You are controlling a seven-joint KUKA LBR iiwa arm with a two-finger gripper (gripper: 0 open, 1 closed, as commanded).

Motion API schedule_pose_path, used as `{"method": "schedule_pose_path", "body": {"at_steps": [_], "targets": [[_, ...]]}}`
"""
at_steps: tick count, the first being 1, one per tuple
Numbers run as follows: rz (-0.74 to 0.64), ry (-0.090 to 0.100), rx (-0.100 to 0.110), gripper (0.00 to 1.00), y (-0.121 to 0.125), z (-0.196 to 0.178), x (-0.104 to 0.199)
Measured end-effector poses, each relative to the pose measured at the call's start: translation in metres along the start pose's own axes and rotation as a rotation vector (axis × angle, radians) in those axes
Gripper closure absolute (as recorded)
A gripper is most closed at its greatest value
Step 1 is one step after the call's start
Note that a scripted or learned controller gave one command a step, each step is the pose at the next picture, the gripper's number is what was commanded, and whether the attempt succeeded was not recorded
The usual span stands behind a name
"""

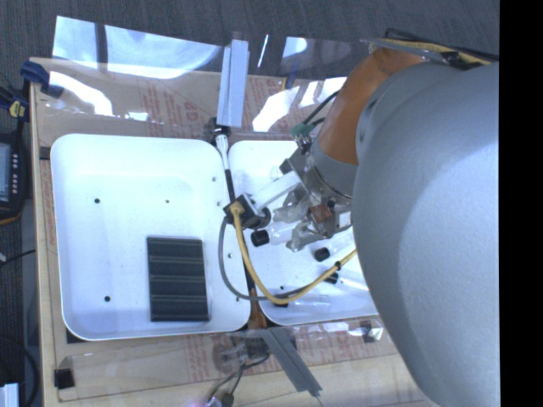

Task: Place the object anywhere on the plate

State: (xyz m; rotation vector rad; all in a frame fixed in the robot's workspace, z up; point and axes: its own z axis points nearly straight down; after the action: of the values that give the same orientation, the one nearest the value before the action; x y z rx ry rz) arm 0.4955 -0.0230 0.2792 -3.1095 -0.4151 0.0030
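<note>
Risk: grab may come up empty, since the arm (433, 210) covers the work spot and the cable (284, 296) loops close below the pincer (299, 220), so a snag or miss seems likely. Pincer state: cannot tell, wrist hardware clutters it, nothing visibly held. Pincer sits low over right bin (254, 161). Object is hidden, presumably under the pincer in that bin. Left bin (102, 168), well left of pincer, holds the dark ribbed plate (178, 279).

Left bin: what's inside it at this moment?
A dark ribbed rectangular plate lies flat near the left bin's front right corner. The arm covers much of the right bin, hiding its contents.
</note>
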Motion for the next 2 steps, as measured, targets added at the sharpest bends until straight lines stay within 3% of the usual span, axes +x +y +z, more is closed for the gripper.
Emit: {"method": "schedule_pose_path", "body": {"at_steps": [1,2], "targets": [[0.033,-0.005,0.0,1.0,-0.073,0.081,0.004],[-0.416,-0.003,-0.001,1.0,-0.041,0.089,0.033]]}}
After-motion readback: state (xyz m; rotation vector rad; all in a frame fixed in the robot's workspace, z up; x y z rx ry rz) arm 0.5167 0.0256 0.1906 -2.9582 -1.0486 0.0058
